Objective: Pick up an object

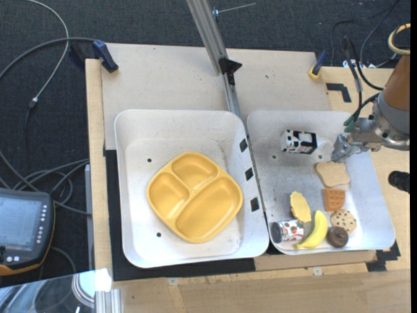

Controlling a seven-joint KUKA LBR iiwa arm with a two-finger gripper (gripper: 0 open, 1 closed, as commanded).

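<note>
In the right bin (273,175) lie a black-and-white carton (299,141), a slice of toast (332,173), an orange cracker (334,197), a chocolate-chip cookie (343,220), a brown donut (337,237), a banana (315,231), a yellow chip-like piece (300,206) and a small can (287,230). My gripper (341,149) hangs over the bin's right side, just right of the carton and just above the toast. Nothing shows between its fingers.
The left bin (130,175) holds a yellow divided plate (195,196). A slanted metal rail (208,31) runs down to the gap between the bins. Blue (104,55) and yellow (317,67) clamps sit at the bench's back corners. A pendant screen (23,223) lies at far left.
</note>
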